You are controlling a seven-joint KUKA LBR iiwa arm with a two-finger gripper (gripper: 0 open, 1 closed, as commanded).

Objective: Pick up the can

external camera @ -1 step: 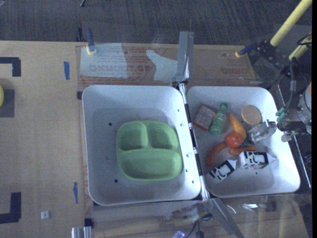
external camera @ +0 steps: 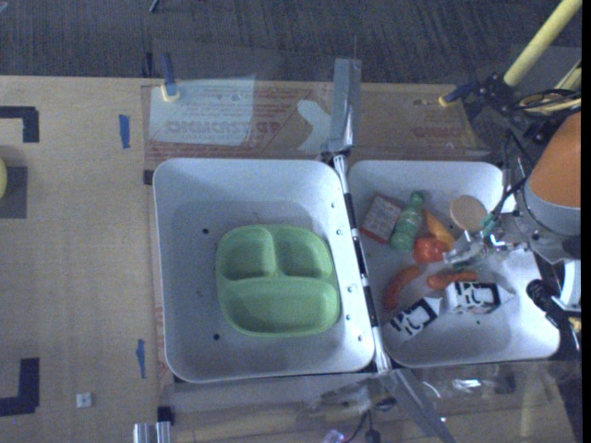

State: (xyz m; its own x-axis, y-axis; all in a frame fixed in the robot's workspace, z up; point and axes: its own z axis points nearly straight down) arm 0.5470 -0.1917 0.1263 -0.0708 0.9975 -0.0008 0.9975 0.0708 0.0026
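You had the can (external camera: 468, 212) lying at the right bin's (external camera: 369, 178) upper right, crowded by clutter; your end effector (external camera: 480, 244) hovered just below it, grip state unclear.

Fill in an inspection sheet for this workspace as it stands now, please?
Surface: wooden bench bearing two white bins, left bin and right bin.
Job's things: can lies tipped in the right bin, near the gripper.
Clutter: green tray in the left bin; green bottle, small carton, orange and red toys, two black-and-white boxes in the right bin.
Grippers: gripper low over the right bin, beside the can.
Cables: dark cables at upper right.
Surroundings: blue tape marks, carpet floor.
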